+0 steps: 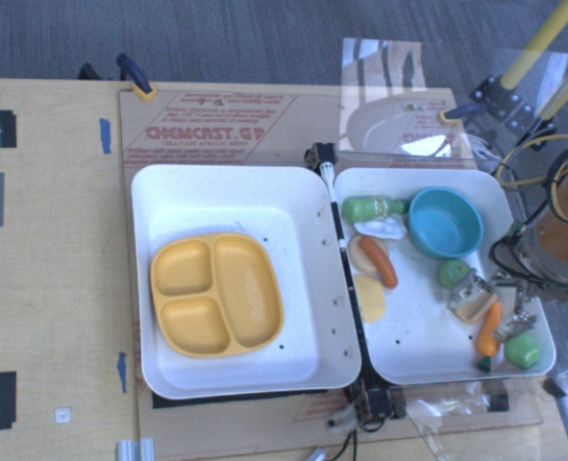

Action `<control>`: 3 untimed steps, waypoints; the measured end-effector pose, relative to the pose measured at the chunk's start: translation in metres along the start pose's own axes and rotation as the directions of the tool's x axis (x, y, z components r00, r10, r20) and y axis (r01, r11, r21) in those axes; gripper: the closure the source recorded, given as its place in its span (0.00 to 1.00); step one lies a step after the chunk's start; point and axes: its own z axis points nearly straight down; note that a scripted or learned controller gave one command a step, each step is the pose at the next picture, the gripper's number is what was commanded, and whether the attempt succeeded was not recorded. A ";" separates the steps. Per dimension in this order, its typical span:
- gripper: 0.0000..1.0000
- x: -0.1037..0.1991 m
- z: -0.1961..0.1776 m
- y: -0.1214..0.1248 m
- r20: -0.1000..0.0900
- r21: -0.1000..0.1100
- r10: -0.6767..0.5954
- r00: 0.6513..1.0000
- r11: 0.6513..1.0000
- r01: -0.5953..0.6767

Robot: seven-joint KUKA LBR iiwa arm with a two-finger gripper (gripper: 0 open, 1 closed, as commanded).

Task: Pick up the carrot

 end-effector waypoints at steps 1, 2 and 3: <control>0.00 0.014 0.012 -0.001 -0.013 -0.002 -0.110 0.994 0.994 0.110; 1.00 0.010 0.001 0.000 -0.009 -0.003 -0.109 0.994 0.994 0.109; 1.00 0.013 0.012 -0.001 -0.011 -0.016 -0.347 0.938 0.938 0.347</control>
